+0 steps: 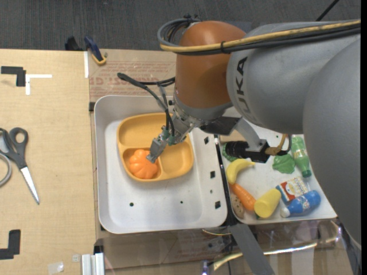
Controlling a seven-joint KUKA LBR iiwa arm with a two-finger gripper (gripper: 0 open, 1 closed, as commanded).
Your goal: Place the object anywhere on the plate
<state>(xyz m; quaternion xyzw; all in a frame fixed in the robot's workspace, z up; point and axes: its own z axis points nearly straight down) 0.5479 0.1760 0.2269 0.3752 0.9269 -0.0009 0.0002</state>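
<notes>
Pumpkin's on the plate, claw right over it

Orange pumpkin [142, 163] sits in the yellow plate's [179, 165] lower-left section, left bin [149, 213]. Claw [156, 152] touches its top; can't tell if it's gripping.

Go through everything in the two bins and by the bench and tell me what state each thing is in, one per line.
Orange pumpkin toy: resting in the yellow plate's lower left compartment.
Yellow plate: lying flat in the left bin.
Gripper: right above the pumpkin.
Banana: lying in the right bin.
Carrot: lying beside the banana.
Scissors: closed, on the cardboard.
</notes>
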